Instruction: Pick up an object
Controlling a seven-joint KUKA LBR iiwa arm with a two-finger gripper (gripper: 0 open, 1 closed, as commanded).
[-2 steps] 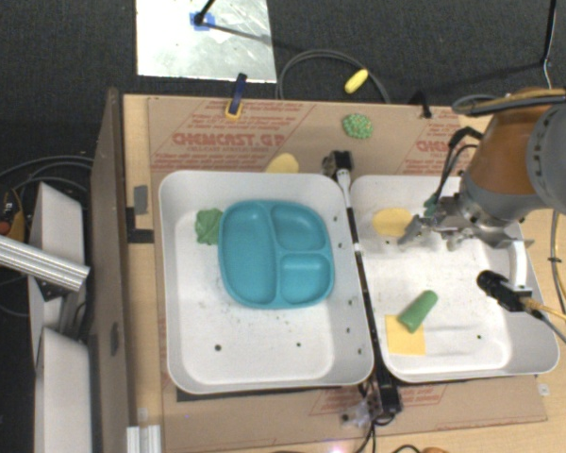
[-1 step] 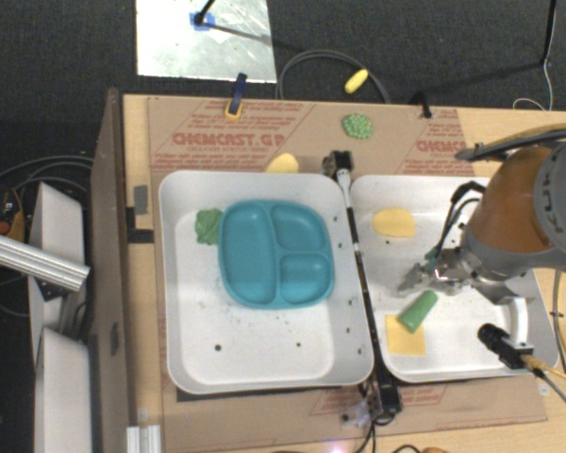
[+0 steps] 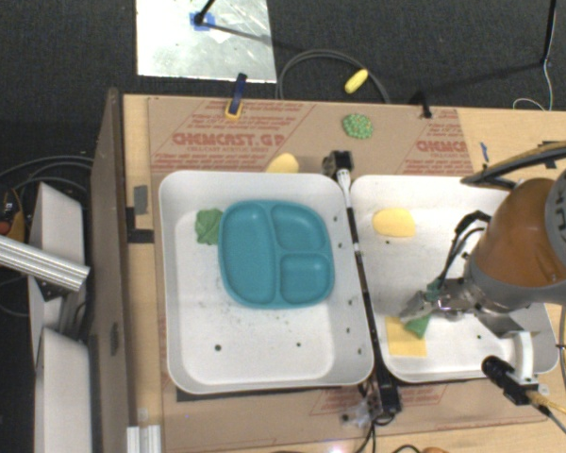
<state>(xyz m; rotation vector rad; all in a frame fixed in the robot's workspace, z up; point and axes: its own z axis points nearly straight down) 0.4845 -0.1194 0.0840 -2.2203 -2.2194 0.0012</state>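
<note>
My gripper [image 3: 423, 306] hangs low over the front left part of the right bin [image 3: 453, 196], on the grey arm with its orange band [image 3: 521, 239]. Right below its tip lies a small green piece [image 3: 418, 327], resting on the back edge of a flat yellow square [image 3: 406, 342]. The green piece touches or nearly touches the tip; I cannot tell whether it is gripped. A yellow oval object [image 3: 394, 222] lies near the back left of the same bin.
In the left bin [image 3: 184, 253] lie a blue divided plate [image 3: 275, 254] and a green leafy piece [image 3: 208, 225] at its left. Behind the bins, a yellow lump [image 3: 283, 164] and a green knobbly piece [image 3: 357, 125] sit on the cardboard. A dark ridge [image 3: 356, 253] separates the bins.
</note>
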